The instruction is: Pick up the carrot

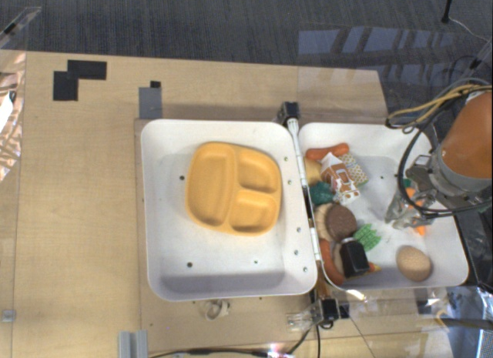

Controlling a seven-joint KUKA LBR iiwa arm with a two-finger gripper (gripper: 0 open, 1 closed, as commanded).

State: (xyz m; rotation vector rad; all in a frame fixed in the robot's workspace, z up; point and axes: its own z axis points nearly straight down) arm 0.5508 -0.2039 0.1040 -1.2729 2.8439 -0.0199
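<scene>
We see the carrot (418, 230) as a small orange piece lying on the floor of the right bin (454, 272), near its right side. Most of it is hidden, so we cannot tell its full shape or which way it points.

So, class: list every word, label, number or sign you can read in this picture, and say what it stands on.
None can be read.
Small carton in the right bin: printed orange and white pattern, too small and blurred to read.
Black shapes on the bench: plain marks, no lettering.
</scene>
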